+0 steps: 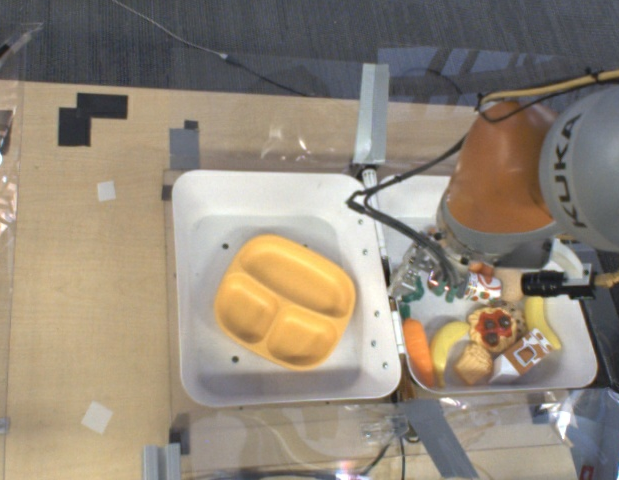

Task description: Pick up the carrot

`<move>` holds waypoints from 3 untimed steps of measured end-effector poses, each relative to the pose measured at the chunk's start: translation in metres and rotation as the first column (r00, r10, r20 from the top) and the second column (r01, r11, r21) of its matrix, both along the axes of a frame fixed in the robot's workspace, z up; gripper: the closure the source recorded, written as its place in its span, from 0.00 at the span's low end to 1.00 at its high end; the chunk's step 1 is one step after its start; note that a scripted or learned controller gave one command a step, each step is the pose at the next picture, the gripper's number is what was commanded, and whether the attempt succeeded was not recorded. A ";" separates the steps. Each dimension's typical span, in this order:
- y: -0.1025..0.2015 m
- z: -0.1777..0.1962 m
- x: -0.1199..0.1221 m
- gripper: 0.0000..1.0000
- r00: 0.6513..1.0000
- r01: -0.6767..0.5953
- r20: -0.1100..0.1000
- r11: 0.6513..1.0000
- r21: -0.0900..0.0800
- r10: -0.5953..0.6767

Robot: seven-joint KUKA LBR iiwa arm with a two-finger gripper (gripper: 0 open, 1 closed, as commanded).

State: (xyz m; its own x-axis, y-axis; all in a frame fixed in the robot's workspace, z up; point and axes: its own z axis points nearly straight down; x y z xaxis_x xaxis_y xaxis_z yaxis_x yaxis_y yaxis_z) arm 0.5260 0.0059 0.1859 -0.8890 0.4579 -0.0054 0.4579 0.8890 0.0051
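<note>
1. Carrot [417, 346] lying in right bin [579, 368], hard against that bin's left wall, toward its near-left corner.
2. Long axis running roughly from far edge to near edge of bin; thick end toward far edge, apparently topped with a bit of green; narrow end toward near edge.
3. Pincer [426, 273] hanging over far-left part of same bin, under orange wrist band [499, 183]; open or closed state cannot be told, tips lost among cables and green fittings.
4. Carrot placed just on near side of pincer, slightly toward left wall; nothing seen held.
5. Judgement: short shift toward near edge and a descent needed, with closing direction set across carrot's long axis.
6. Risk judged: left wall touching carrot on one side, banana [447, 343] just beside it on the other, leaving little entry room.
7. Yellow divided tray [284, 300] in left bin [189, 298], not involved.
</note>
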 end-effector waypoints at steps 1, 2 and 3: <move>0.024 -0.001 -0.035 1.00 0.917 -0.399 -0.001 0.917 -0.003 0.399; -0.149 -0.016 -0.038 1.00 0.808 -0.589 -0.003 0.808 -0.011 0.589; -0.166 -0.072 -0.027 1.00 0.971 -0.237 -0.002 0.971 -0.003 0.237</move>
State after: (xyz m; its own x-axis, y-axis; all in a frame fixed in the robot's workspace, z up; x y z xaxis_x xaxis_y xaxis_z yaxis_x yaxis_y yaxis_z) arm 0.4994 -0.1604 0.1135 -0.9723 0.2338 -0.0048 0.2338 0.9723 0.0009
